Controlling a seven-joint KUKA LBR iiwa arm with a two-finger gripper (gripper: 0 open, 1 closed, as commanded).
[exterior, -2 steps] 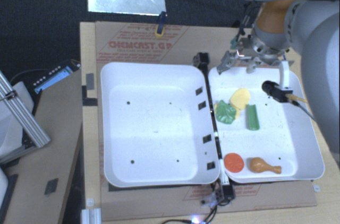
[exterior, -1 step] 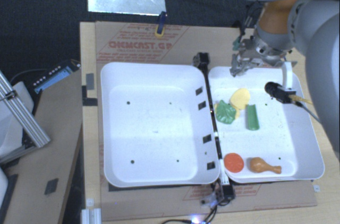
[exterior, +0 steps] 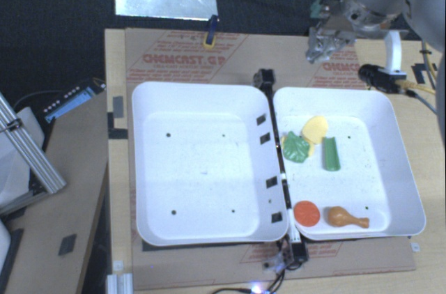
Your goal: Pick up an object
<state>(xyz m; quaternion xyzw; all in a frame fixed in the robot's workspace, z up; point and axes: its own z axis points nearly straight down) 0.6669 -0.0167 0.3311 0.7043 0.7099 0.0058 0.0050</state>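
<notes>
Hovering high beyond the far edge of the right bin (exterior: pixel 401 146), the hand (exterior: pixel 325 49) hangs over bare surface (exterior: pixel 174 52), nothing between its fingers; whether they are parted or closed, cannot tell at this size and blur.

All candidates lie in the right bin. Yellow piece (exterior: pixel 316 127) and green leafy piece (exterior: pixel 295 148) touch each other near the bin's left wall. Green block (exterior: pixel 331 153) lies just beside the yellow piece, long axis running far-to-near. Red disc (exterior: pixel 306 214) sits near the bin's near-left corner, close to the wall. Brown drumstick (exterior: pixel 345 217) lies along the near edge, just beside the disc.

Judgement: step in hand is approach, grasp not yet begun. Best target is probably the green block: straight sides, clear floor on its right, so fingers can straddle its short width. Turn the wrist so the fingers close across the narrow side, then descend straight down. Avoid the yellow-leafy pair, since a finger may land on both. Disc looks flat and close to the wall, a likely slip. Drumstick's taper may squirt out.
</notes>
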